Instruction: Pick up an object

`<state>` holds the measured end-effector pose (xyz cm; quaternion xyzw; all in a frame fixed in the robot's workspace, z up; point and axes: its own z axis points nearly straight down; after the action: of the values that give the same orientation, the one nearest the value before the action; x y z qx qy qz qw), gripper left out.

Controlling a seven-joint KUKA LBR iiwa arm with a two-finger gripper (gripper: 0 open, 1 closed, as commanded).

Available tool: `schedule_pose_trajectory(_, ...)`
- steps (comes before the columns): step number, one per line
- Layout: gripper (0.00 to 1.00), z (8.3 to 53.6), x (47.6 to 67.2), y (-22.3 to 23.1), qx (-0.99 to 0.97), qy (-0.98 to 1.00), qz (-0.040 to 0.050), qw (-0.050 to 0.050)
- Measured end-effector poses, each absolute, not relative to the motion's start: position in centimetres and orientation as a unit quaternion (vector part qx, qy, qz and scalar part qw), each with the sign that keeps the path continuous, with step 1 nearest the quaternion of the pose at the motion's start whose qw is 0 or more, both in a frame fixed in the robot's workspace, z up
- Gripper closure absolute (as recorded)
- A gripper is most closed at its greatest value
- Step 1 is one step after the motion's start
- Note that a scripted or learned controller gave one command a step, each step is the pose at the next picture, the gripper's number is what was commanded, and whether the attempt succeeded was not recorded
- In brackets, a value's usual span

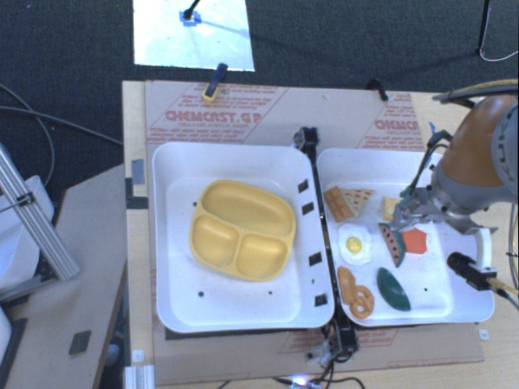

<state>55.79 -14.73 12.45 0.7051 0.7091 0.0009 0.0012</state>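
My gripper hangs low over the middle of the right bin. Its tip is just above a watermelon slice and a red-orange piece. A pale yellow cheese block lies just left of the gripper. Further left are a waffle stick and a tan triangular cracker. A fried egg sits near the bin's left wall, with a pretzel and a dark green leaf-shaped piece toward the front. Nothing visibly hangs from the gripper.
The left bin holds a yellow divided plate. A black divider with clips runs between the bins. The bins rest on a cardboard sheet. The grey and orange arm covers the right bin's back right corner.
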Motion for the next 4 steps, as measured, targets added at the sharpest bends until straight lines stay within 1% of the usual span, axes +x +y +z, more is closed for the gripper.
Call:
schedule_pose_trajectory(1, 1.0, 9.6, 48.6, -12.1, 0.707, 0.707, -0.0013, -0.004)
schedule_pose_trajectory(2, 1.0, 8.4, 50.0, -16.0, 0.707, 0.707, 0.0002, 0.001)
schedule_pose_trajectory(3, 1.0, 12.7, 49.9, -21.0, 0.708, 0.706, 0.0002, 0.003)
schedule_pose_trajectory(4, 1.0, 10.7, 48.6, -20.6, 0.707, 0.707, 0.0002, 0.0)
